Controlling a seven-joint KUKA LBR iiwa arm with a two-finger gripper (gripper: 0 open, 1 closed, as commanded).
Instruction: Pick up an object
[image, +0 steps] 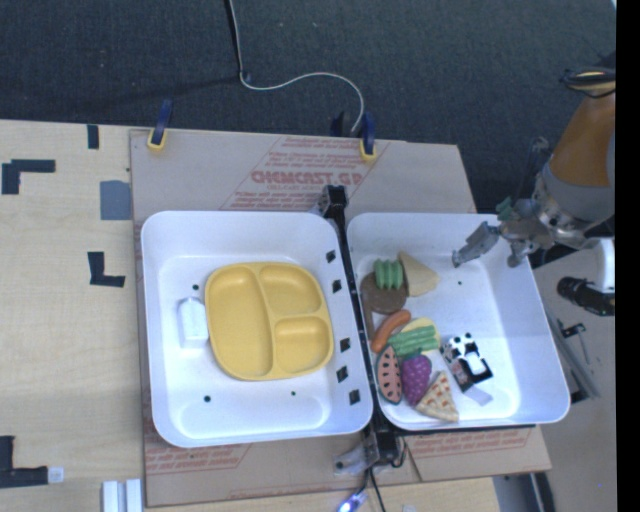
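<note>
Claw (490, 243) hovers over right white bin (520, 330), far edge; finger state I cannot tell. Small plastic toy foods (405, 345) piled along bin's left side: likely light, rigid, slick. Orange toy carrot (390, 328) looks easiest, gripped across its middle.

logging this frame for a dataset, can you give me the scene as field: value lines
left bin: holds a yellow tray with three compartments and a small white block at its left
right bin: toy food bunched along its left side
toy food: hot dog, grapes, pizza slice, watermelon slice
other item: black-and-white toy to the right of the food
gripper: over the right bin's upper right part, apart from the toys
gripper load: nothing seen in it
</note>
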